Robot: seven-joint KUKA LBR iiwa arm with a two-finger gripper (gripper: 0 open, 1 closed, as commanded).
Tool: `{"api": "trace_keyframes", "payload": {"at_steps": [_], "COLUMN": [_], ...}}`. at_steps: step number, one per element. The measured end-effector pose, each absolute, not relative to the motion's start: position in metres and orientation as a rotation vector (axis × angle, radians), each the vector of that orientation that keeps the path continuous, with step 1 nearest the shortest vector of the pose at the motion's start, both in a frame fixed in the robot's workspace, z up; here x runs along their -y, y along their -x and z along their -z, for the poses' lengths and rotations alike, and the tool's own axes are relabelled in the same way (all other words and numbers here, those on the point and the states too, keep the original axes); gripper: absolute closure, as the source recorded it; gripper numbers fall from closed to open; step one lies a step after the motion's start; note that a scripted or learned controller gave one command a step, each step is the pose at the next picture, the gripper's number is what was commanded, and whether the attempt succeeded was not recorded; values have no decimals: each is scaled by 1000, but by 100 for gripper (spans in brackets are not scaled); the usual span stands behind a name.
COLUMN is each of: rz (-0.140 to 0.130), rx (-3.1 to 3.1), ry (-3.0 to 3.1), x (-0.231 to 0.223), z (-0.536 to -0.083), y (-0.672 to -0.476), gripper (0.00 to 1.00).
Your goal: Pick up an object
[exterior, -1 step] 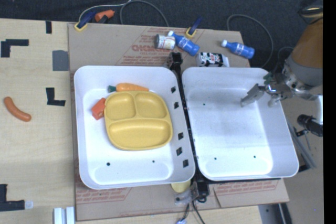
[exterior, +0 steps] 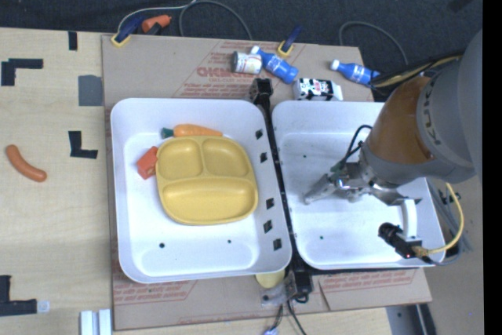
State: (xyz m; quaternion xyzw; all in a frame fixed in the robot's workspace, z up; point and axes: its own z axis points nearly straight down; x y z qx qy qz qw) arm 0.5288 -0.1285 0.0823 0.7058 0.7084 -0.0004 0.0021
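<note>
Bins sit side by side on the bench (exterior: pixel 47 106), 2 of them, shallow and white. The left bin (exterior: pixel 133 247) holds a yellow divided plate (exterior: pixel 207 178) with 3 compartments, lying flat near the bin's middle. An orange carrot (exterior: pixel 196 130) lies along the plate's far edge, partly tucked under it, with a bit of green at its left end. A second small orange-red piece (exterior: pixel 147 162) pokes out at the plate's left side, touching its rim.

The right bin (exterior: pixel 314 247) has the grey arm (exterior: pixel 427 129) reaching into it from the right, its orange band above the wrist. The hand (exterior: pixel 318 191) hangs low over the bin floor near its middle; a grey finger (exterior: pixel 315 192) points left, and whether the fingers are spread or pressed together cannot be told. Nothing shows between them.

Beyond the bins, on the cardboard sheet (exterior: pixel 157 74), lie a small white bottle (exterior: pixel 248 61), a blue bottle (exterior: pixel 281 67), a black-and-white carton (exterior: pixel 318 89), and another blue bottle (exterior: pixel 354 72) further right. An orange-handled clamp (exterior: pixel 141 27) grips the sheet's far left corner. A sausage-shaped toy (exterior: pixel 25 163) lies on the bench well apart to the left.
</note>
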Motion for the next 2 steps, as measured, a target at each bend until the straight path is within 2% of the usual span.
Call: {"api": "trace_keyframes", "payload": {"at_steps": [1,2], "rz": [0,-1], "rx": [-2211,-2226], "ry": [-2217,-2212], "x": [216,93], "z": [-130,-85], "y": [-584,-556], "gripper": [0,0]}}
